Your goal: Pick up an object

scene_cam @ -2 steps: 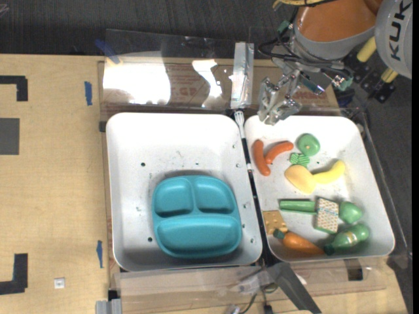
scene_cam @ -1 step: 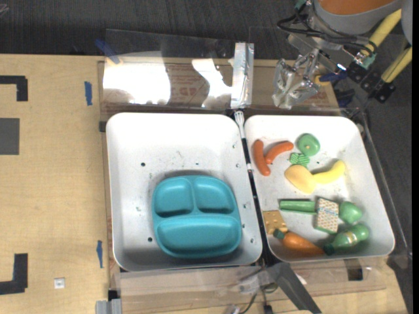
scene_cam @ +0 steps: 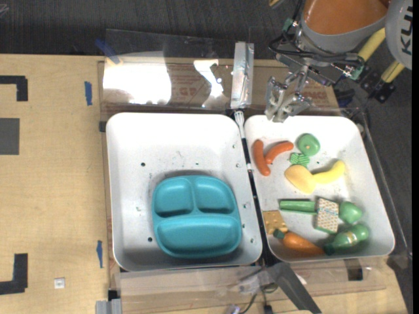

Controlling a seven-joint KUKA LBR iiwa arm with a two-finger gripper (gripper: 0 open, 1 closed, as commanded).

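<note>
At the far rim of the right bin (scene_cam: 376,175), the gripper (scene_cam: 283,110) hangs with nothing visibly held. How its fingers stand cannot be told. The arm (scene_cam: 340,8) is cut off at the frame's top.

Bare metal fingers of the gripper (scene_cam: 283,106) glint above the far rim of a smooth, matt white plastic bin (scene_cam: 376,195). Below the gripper lie glossy plastic toy foods: a red sausage (scene_cam: 270,154), a yellow banana (scene_cam: 314,175). Down to its left, a teal tray (scene_cam: 195,216) looks satin-smooth, beside matt brown cardboard (scene_cam: 49,175).
</note>
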